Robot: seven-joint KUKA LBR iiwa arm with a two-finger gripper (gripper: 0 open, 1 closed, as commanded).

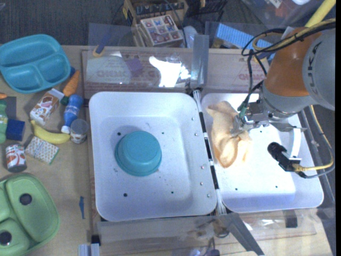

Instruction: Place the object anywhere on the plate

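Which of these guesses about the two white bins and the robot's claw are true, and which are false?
1. A blue round plate lies in the left bin. True.
2. A tan, bread-like object lies in the right bin. True.
3. The tan object already rests on the plate. False; it is in the other bin.
4. The claw hovers over the left bin. False; it is at the tan object in the right bin.

Fixed overhead view (slanted) over bins (pixel 101 143)

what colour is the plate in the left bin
Teal blue plate, seen in the camera view.
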